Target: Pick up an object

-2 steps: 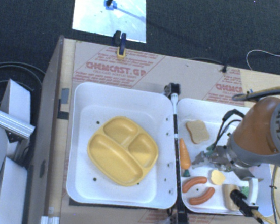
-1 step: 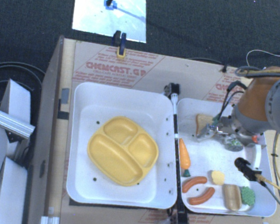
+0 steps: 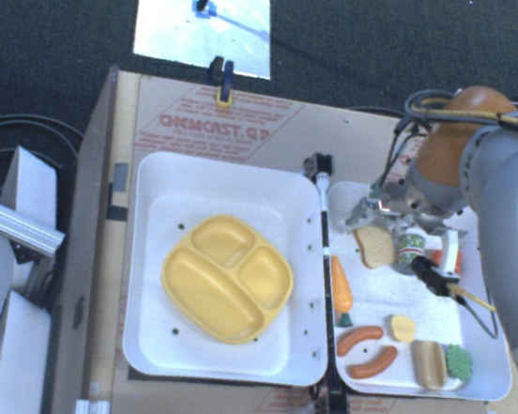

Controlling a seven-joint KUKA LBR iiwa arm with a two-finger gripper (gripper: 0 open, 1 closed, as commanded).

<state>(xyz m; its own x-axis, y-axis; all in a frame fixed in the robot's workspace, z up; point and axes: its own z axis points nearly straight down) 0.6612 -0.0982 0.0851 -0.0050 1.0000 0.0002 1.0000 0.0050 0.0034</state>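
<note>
The right bin (image 3: 492,374) holds several toy foods. A tan bread slice (image 3: 376,248) lies near its back, with a small green and white can (image 3: 411,249) just to its right and a red piece (image 3: 449,260) past that. An orange carrot (image 3: 342,284) lies along the left wall. Toward the front are two sausages (image 3: 359,339) (image 3: 372,361), a yellow chunk (image 3: 402,328), a tan bun (image 3: 428,363) and green broccoli (image 3: 458,362). My gripper (image 3: 375,213) hangs over the bin's back left part, just above the bread slice.
The left bin (image 3: 144,328) holds a yellow divided plate (image 3: 227,277). A black rail (image 3: 324,257) separates the two bins. The grey arm (image 3: 515,207) covers the right bin's back right corner. Cables and a white box (image 3: 30,219) lie left of the bench.
</note>
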